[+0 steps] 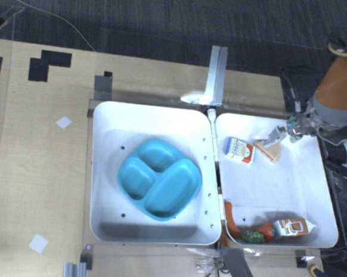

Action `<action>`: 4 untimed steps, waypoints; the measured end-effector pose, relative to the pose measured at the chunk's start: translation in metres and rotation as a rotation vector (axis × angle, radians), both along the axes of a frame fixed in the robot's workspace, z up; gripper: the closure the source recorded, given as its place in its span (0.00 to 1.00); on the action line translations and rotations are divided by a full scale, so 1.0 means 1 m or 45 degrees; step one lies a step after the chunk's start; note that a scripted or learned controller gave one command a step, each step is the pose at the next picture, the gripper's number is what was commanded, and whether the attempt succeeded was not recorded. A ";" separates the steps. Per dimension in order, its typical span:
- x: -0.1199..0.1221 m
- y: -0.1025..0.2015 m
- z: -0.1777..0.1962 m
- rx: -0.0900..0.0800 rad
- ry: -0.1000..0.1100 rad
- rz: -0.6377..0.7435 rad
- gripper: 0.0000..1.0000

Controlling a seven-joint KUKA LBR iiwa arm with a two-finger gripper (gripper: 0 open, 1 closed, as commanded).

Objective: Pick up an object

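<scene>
Hovering end effector [276, 136] just above tan wedge [270, 151].

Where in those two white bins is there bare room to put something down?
The right bin has a wide bare middle, between the small blue-and-white carton and tan wedge at the top and the orange carton, green piece and carrot-like piece crowding its near edge. In the left bin, the blue divided plate leaves bare margins.

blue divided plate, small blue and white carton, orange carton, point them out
blue divided plate [160, 179], camera view, centre ridge between compartments
small blue and white carton [239, 149], camera view, its top face
orange carton [290, 228], camera view, its side
</scene>
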State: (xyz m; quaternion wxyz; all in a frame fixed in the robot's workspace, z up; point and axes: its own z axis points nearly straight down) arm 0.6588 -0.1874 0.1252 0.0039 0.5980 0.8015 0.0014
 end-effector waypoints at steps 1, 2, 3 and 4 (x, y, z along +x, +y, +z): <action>0.015 0.002 -0.023 0.001 -0.011 -0.172 0.00; -0.012 0.005 -0.039 0.001 0.002 0.011 0.00; 0.007 -0.014 -0.037 0.009 0.008 -0.067 0.00; 0.010 -0.014 -0.024 0.000 -0.010 -0.059 1.00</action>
